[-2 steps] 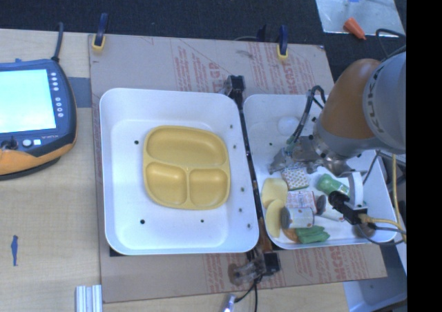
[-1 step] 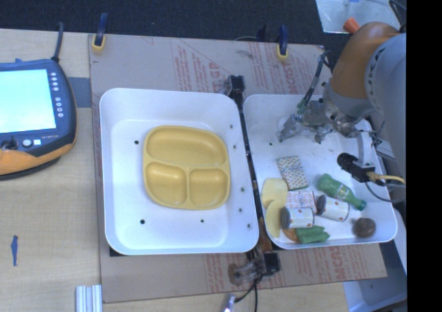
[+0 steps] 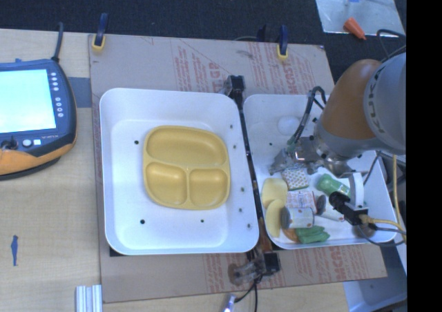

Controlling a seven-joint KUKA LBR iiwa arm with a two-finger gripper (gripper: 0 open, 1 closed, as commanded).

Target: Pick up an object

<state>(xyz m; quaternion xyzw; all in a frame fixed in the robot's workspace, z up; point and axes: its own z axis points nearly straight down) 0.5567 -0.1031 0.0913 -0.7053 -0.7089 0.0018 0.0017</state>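
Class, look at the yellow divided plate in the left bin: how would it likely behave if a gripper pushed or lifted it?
The yellow plate looks like moulded plastic, so probably stiff and fairly light for its size. It lies flat and wide on the left bin, so it should slide rather than roll or tip. Its low, rounded rim may be hard to pinch and could slip.

arm (image 3: 359, 107) — grey, orange band, reaching in from right | pincer (image 3: 298, 159) — lowered, pointing down-left
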